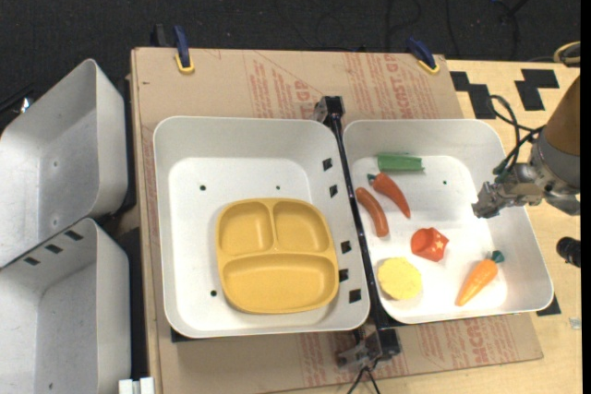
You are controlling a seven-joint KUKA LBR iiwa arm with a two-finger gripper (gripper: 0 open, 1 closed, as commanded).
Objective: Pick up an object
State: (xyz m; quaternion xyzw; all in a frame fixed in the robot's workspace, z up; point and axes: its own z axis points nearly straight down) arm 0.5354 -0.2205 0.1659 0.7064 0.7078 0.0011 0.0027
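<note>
Carrot (477, 281) | right bin (528, 240) | claw (488, 203) above | cardboard print unreadable

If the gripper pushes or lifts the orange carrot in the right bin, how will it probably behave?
The carrot looks like a smooth, moulded toy, so it is probably stiff and light. Its tapered, rounded body may roll or pivot when pushed, and could slip between fingers. It lies close to the right bin's wall, so a push might wedge it there.

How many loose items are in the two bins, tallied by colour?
Green: 1, block
Red: 3, chilli, sausage, pepper
Yellow: 2, tray, round piece
Orange: 1, carrot
Total: 7
</note>
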